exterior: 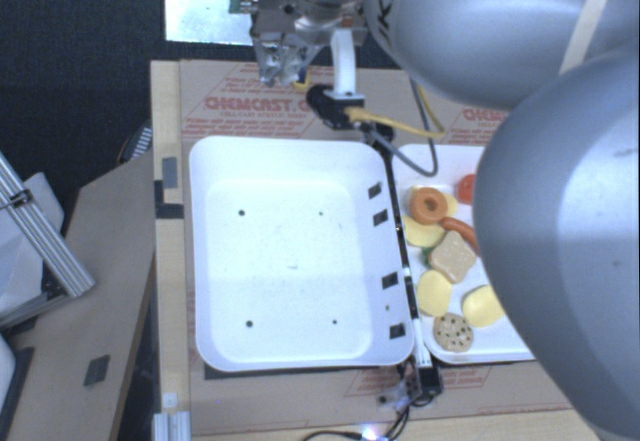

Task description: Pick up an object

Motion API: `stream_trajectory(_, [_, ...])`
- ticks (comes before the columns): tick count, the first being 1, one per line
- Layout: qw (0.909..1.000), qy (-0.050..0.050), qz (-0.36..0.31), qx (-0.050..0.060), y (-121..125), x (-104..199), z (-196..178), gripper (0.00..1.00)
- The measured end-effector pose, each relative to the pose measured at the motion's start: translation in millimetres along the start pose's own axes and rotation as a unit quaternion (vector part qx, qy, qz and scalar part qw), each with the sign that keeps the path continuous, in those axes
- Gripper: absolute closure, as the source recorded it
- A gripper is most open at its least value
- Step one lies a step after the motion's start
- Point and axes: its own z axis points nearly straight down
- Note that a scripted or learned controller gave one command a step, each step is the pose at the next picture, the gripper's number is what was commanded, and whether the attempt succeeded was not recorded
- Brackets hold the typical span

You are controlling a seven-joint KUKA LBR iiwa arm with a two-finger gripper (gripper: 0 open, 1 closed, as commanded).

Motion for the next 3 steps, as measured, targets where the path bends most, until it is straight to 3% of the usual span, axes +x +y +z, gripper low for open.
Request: stream_trajectory(3, [1.0000, -0.001, -0.006, -0.004, 2, 0, -34, 1.00])
